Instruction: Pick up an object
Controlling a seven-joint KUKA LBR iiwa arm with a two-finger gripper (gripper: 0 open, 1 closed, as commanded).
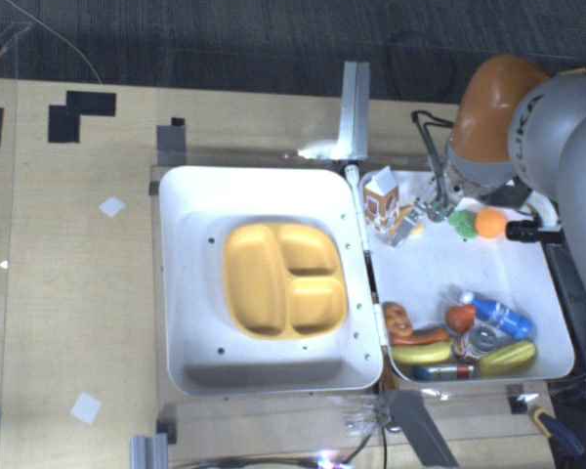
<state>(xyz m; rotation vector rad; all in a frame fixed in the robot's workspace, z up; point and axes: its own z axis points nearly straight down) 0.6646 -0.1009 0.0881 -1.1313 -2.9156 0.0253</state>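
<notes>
My gripper (437,206) hangs low over the far end of the right bin (449,272), under the orange-banded wrist (488,106). Just right of it lie a green toy (463,224) and an orange ball (490,224). To its left stands a small white and brown carton (382,201), with a small grey item (405,225) beside it. Nothing is visibly held. At the bin's near end a pile holds a blue bottle (500,315), a red toy (459,318), a yellow banana (420,353) and a yellow-green fruit (508,357).
The left bin (190,262) holds a yellow divided tray (281,278) in its middle. A metal post (355,106) rises behind the wall between the bins. The middle floor of the right bin is bare white.
</notes>
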